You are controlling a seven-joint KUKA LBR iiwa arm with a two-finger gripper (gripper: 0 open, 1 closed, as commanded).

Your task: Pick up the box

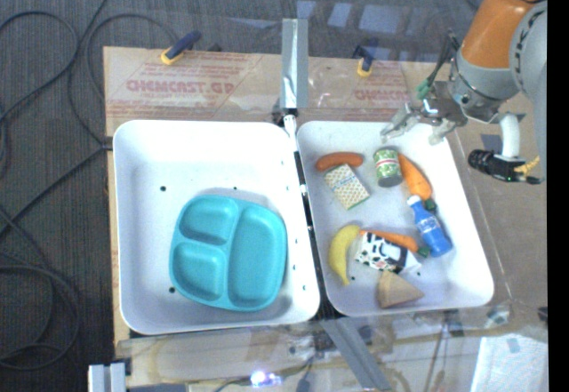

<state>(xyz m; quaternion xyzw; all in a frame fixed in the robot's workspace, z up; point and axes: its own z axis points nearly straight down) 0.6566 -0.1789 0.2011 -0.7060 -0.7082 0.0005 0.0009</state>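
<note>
The box [346, 187], small and tan with a speckled face, lies flat in the right bin [476, 250], just below a red sausage [340, 160]. My gripper [417, 125] hangs over that bin's far rim, up and to the right of the box and well apart from it. Its fingers are spread open with nothing between them. A green can [387, 165] stands between the gripper and the box.
Also in the right bin are a carrot [414, 177], a blue bottle [430, 228], a banana [342, 252], a cow-patterned carton [379, 253] and a tan wedge [397, 291]. A teal divided plate [230, 251] lies in the left bin [142, 168].
</note>
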